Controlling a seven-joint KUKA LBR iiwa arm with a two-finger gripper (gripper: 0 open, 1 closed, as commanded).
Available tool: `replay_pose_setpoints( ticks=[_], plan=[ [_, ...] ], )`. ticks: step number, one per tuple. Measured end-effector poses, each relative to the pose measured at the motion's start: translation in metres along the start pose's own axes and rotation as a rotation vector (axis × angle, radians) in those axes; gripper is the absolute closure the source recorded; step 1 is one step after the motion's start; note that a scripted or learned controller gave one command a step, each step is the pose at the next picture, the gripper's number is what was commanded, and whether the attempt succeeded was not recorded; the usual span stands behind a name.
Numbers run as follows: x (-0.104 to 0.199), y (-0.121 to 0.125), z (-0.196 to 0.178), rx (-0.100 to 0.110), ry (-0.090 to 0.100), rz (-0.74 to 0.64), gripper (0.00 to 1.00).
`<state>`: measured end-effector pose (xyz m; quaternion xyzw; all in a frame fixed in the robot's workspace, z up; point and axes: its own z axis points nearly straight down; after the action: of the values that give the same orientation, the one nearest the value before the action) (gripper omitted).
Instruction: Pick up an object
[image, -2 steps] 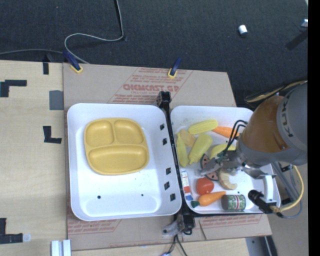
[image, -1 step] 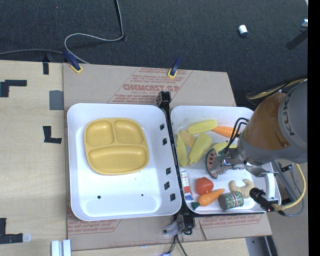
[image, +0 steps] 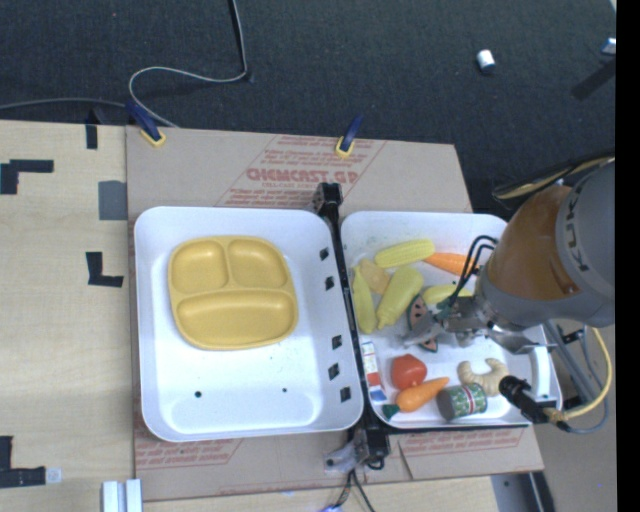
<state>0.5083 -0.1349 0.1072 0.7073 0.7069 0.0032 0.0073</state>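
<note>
Toys crowd my right bin (image: 520, 228): corn (image: 403, 252) at its 12 o'clock, tomato (image: 407, 370) and carrot (image: 420, 394) toward 6, green can (image: 461, 402) at 5. My gripper (image: 428, 328) sits low at center; I cannot tell its grip state. Yellow tray (image: 234, 292) fills the left bin (image: 240, 400).

Part of the right bin (image: 497, 222) is covered by the arm (image: 545, 262), and the orange carrot (image: 447, 263) near its far edge is partly hidden behind it. The state of the gripper (image: 428, 327) is blurred beyond telling. The arm is cut off at the right edge.
</note>
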Motion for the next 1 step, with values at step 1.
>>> replay_pose_setpoints(
  ticks=[1],
  plan=[
    [0.0139,0.0182,0.0223,0.015,0.007,-0.001,0.00]
  ],
)
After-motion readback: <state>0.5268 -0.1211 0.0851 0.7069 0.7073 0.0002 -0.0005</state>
